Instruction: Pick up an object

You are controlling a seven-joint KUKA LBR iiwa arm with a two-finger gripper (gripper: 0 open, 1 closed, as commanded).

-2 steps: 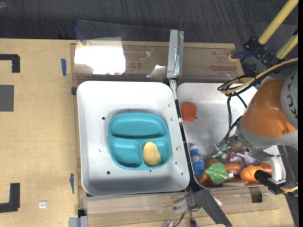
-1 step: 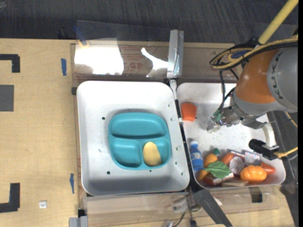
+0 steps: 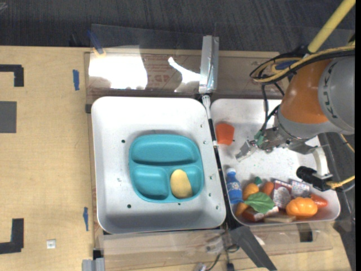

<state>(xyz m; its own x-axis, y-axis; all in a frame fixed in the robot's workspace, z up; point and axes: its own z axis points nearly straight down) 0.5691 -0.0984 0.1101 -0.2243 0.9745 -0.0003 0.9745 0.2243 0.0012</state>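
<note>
Pincer [image 3: 246,150] hangs low in the right bin [image 3: 330,214]; its state cannot be told. Nearest object, an orange cup [image 3: 225,133], sits just beside it: apparently light, rigid, slick; grip across the rim.

We count two shallow white plastic bins [image 3: 107,151] [image 3: 248,109], one teal divided tray [image 3: 163,157], one yellow potato-shaped toy [image 3: 180,183], and one orange cup [image 3: 225,133] (lower-right pile uncountable).
</note>
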